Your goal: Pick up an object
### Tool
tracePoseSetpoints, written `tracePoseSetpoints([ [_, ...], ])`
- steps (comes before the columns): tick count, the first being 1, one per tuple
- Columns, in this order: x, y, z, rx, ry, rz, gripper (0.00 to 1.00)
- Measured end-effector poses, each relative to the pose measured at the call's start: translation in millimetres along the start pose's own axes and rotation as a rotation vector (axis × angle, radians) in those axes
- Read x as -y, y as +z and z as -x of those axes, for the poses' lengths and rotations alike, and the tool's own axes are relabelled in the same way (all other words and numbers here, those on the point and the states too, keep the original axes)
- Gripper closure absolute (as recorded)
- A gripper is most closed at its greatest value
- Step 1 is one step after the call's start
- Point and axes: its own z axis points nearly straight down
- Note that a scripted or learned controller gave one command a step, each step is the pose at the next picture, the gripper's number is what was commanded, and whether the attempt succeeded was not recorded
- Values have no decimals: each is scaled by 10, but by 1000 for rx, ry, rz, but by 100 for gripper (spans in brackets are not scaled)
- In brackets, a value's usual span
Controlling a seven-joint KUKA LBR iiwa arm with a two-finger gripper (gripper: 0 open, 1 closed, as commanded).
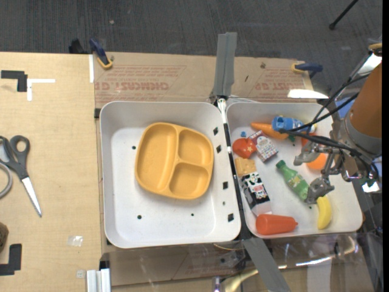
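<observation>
My gripper (317, 178), fingers spread and holding nothing, hangs at the frame's right over the right bin (349, 224), just above a yellow banana (324, 212). Cardboard lettering (141, 85) behind reads reversed, illegible.

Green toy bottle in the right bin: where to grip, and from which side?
Grip the green bottle across its wider body, coming straight down from above. It lies flat on the right bin, slanted, neck toward the upper left, so set the fingers square to that axis. The banana and gripper sit close by its lower end.
</observation>
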Motion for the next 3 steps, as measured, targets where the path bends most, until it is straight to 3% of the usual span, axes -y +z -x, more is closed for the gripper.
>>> tracePoseSetpoints([
  [1, -157, 989, 292, 0, -141, 0, 0],
  [2, 0, 1300, 1020, 13, -127, -3, 0],
  [3, 279, 1314, 1699, -3, -102, 2, 0],
])
